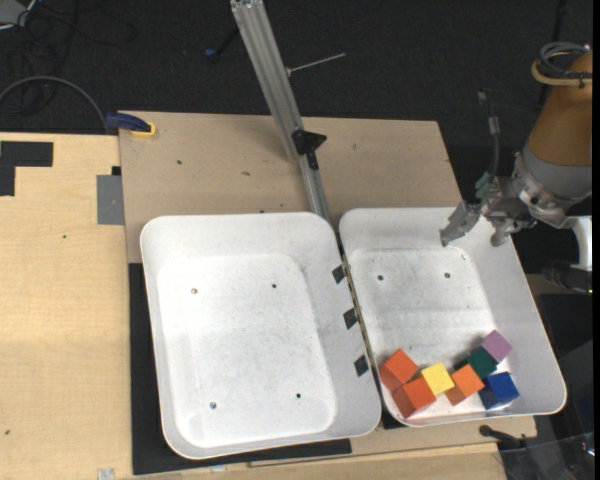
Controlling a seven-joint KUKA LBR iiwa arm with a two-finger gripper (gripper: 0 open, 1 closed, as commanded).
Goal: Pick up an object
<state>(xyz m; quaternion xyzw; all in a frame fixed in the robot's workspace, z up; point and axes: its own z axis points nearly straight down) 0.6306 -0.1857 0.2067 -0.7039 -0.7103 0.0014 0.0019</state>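
Observation:
Several coloured blocks lie bunched in the near corner of the right bin (pixel 420 288): two orange-red blocks (pixel 408 380), a yellow block (pixel 438 378), an orange block (pixel 467 380), a green block (pixel 481 360), a purple block (pixel 496 346) and a blue block (pixel 500 389). My gripper (pixel 477 225) hangs over the far right rim of that bin, well away from the blocks. Its two grey fingers (pixel 455 226) stand apart with nothing between them.
The left bin (pixel 240 328) sits beside the right one, with black clips along the shared rim. A slanted aluminium rail (pixel 280 98) rises behind the bins. The wooden bench extends to the left and back.

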